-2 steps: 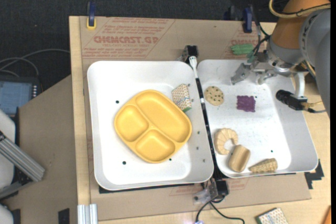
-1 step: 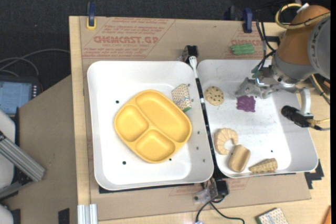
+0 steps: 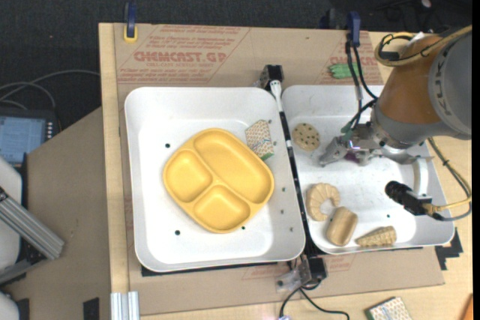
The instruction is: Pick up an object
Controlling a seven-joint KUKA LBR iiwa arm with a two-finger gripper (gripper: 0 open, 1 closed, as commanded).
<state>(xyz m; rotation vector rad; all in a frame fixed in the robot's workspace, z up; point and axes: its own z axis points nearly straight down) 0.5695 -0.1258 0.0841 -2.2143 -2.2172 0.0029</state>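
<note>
pick: not done | gripper (image 3: 335,152) low in right bin (image 3: 442,236), right of cookie (image 3: 305,136) | jaws apart, gripping nothing | left: close on 1 item, lift

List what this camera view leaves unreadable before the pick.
- Gripper: too small and blurred to tell its state or whether it holds anything.
- Patterned item: partly hidden behind the yellow tray.
- Right bin: upper right part covered by the arm.

"CHEMCAST GP" on brown board (image 3: 187,56)
</note>
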